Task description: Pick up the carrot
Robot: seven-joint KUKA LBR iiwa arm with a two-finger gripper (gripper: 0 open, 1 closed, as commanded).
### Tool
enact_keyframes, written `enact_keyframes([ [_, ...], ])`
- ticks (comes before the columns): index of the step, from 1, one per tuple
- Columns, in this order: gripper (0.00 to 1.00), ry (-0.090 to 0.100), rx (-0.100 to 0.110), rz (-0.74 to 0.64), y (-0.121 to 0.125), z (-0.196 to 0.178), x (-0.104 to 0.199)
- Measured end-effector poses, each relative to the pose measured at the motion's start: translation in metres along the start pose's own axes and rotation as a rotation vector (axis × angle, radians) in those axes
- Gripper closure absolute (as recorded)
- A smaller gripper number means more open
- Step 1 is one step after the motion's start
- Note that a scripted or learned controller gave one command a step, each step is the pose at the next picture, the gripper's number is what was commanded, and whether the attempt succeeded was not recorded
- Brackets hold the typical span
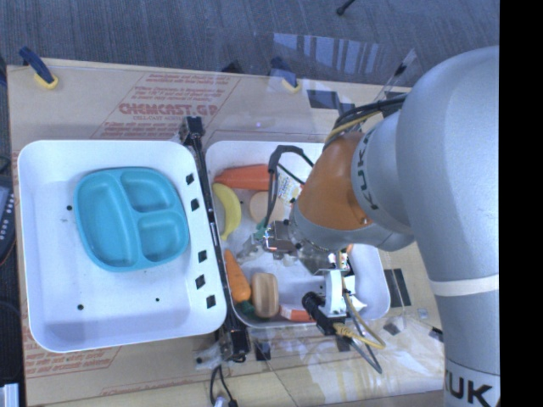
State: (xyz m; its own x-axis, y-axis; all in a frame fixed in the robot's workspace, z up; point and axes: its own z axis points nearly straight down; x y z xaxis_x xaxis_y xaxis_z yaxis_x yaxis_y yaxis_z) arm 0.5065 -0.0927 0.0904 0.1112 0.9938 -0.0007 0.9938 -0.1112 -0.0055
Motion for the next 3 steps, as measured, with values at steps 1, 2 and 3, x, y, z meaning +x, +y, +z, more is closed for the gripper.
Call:
enact_keyframes([
  [1, 0.00, 0.001, -0.011, -0.037, 0.036, -0.107, 0.024],
  [2, 0.00, 0.000, 0.007, -0.063, 0.058, -0.055, -0.034],
  [3, 0.00, -0.002, -0.001, -0.084, 0.083, -0.001, -0.101],
])
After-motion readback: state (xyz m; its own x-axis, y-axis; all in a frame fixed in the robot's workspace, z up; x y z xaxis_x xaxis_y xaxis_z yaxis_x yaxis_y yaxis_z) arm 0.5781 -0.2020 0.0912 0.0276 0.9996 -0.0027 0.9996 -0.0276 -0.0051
